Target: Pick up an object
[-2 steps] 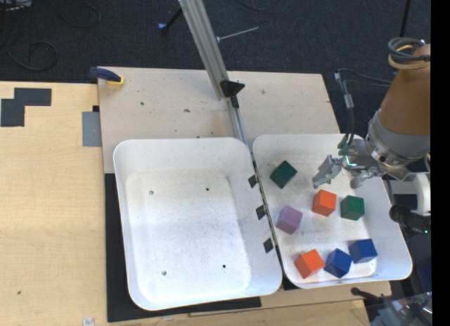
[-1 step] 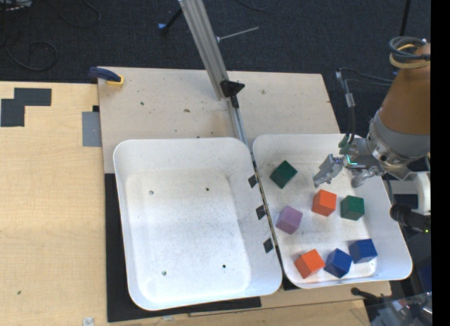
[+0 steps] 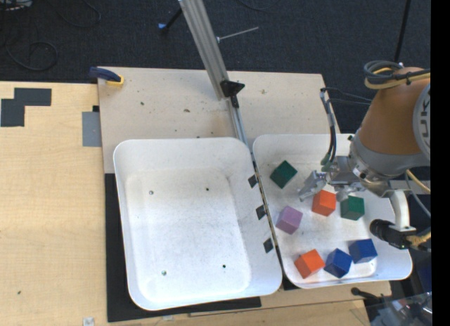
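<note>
The right bin (image 3: 394, 270) holds several small blocks. A red-orange cube (image 3: 324, 204) lies near its middle, and my gripper (image 3: 328, 191) hangs right over the cube's far edge. The gripper is open, with one grey finger (image 3: 308, 188) splayed to the cube's left. Nothing is held between the fingers. A dark green block (image 3: 353, 208) sits just right of the cube, half under the wrist. A green cube (image 3: 283, 174) lies to the upper left and a purple cube (image 3: 289, 219) to the lower left.
An orange cube (image 3: 309, 263) and two blue cubes (image 3: 338, 262) (image 3: 363, 250) lie along the right bin's near edge. The left bin (image 3: 126, 177) adjoins it at a divider with black clips (image 3: 260, 212). A slanted metal rail (image 3: 207, 43) rises behind the bins.
</note>
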You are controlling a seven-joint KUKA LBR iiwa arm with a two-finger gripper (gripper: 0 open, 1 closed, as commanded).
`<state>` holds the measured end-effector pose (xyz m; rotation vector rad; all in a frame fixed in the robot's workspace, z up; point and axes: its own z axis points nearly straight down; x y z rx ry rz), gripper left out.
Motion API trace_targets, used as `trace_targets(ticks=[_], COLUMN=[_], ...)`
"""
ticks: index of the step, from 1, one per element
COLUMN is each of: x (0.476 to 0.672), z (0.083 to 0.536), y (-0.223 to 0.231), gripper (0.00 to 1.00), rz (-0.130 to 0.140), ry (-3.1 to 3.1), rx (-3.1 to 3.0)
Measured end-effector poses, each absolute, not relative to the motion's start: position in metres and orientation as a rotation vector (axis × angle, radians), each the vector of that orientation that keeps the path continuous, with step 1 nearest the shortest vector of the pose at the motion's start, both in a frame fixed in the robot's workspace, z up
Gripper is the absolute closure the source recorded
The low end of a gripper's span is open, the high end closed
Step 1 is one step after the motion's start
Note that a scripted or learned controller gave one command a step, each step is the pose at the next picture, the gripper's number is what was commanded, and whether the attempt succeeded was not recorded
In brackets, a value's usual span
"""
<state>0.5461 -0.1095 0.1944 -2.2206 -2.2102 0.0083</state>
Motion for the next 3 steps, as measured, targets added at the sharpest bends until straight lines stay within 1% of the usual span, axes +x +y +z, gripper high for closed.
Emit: trace_targets(ticks=[1, 2, 3], x=[0.543, 0.546, 0.542], z=[0.132, 0.117, 0.121], y=[-0.112, -0.113, -0.114], gripper=[0.0, 0.0, 1.0], rz=[0.003, -0.007, 0.003], ry=[-2.215, -2.227, -2.207], rx=[-2.221, -2.227, -2.23])
